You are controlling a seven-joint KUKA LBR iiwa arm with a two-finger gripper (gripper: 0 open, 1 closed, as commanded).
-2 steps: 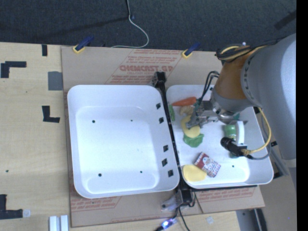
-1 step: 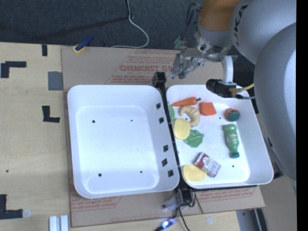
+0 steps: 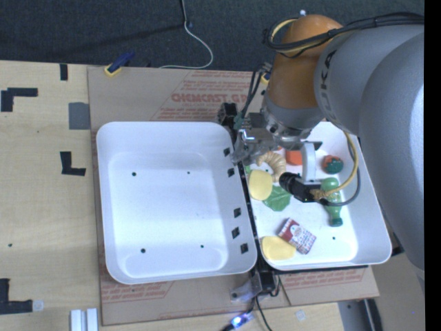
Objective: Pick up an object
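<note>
Gripper (image 3: 258,150) lowered over toys in right bin (image 3: 365,250), right of centre, its grasp state impossible to tell; yellow disc (image 3: 260,184) and green leaf (image 3: 278,198) just below; descent apparently under way; next, close squarely on one.

A robotics lab or test cell, seen from above. A large grey industrial robot arm (image 3: 372,109) with an orange band (image 3: 300,54) reaches in from the right over a counter (image 3: 34,192) of pale wood marked with black tape shapes. Two shallow white bins (image 3: 110,205) sit side by side on a sheet of printed cardboard (image 3: 193,95). Loose cables (image 3: 196,36) trail across dark carpet-like flooring (image 3: 83,12) behind the counter. Small toy-like items (image 3: 296,236) lie in the right bin.
</note>
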